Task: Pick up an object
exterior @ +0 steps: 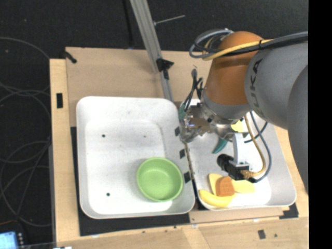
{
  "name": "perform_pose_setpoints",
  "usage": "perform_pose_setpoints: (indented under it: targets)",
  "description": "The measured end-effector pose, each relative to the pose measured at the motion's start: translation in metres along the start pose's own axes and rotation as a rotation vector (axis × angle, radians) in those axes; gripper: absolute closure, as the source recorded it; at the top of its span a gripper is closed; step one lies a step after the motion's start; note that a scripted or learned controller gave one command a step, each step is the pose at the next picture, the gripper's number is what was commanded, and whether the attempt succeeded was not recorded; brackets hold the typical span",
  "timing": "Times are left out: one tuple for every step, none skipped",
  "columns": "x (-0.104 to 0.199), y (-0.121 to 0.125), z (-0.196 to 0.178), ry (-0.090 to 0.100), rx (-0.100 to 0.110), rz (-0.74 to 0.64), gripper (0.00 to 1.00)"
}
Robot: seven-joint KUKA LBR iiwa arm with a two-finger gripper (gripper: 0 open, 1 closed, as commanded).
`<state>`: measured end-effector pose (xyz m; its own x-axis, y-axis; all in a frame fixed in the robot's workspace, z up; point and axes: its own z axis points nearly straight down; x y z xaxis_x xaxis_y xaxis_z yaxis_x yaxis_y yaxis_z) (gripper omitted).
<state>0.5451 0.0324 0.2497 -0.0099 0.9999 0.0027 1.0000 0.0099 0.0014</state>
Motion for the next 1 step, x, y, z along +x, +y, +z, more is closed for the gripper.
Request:
perform_pose_setpoints:
  targets:
    - [0.0467,-0.0018,-0.0058,-0.002,0.002,0.005,1.0]
